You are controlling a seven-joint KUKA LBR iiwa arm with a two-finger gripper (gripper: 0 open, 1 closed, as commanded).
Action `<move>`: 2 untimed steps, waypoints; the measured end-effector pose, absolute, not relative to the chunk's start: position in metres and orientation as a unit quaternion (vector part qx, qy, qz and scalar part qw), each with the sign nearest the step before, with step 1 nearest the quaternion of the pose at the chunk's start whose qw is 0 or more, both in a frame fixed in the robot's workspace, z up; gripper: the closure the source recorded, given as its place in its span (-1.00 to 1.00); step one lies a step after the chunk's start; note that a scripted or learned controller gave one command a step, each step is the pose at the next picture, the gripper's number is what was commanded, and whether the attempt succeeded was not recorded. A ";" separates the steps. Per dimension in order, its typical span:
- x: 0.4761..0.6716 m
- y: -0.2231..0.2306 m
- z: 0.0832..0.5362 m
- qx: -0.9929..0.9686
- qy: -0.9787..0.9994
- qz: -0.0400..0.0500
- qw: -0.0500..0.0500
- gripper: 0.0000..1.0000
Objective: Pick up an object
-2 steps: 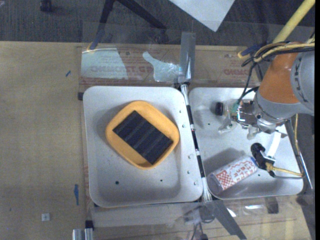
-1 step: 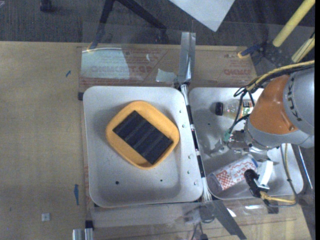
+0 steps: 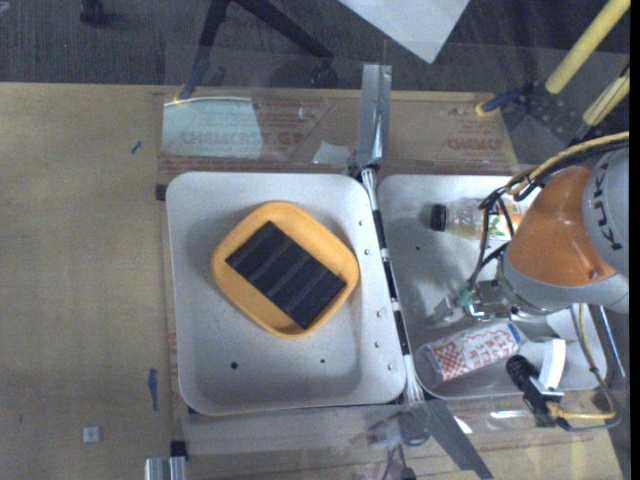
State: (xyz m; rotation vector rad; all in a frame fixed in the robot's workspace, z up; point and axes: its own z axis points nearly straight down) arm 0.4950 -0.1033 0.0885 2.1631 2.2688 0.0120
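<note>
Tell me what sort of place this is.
Probably a robotics lab: a wooden bench bearing two white bins, a grey and orange arm reaching in, and an office chair base behind.

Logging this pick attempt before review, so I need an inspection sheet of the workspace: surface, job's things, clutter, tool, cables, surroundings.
Surface: two white bins, left bin and right bin, on a tan bench.
Job's things: orange tray with dark slats in left bin; clear bottle with black cap and red-patterned tube in right bin.
Clutter: nothing seen.
Tool: tool low over right bin; finger state unclear.
Cables: yellow and black wires on arm.
Surroundings: chair base.
</note>
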 end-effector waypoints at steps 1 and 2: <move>0.551 -0.098 0.103 0.728 0.686 0.000 0.000 -1.00; 0.624 -0.129 0.087 0.718 0.696 0.000 0.002 -1.00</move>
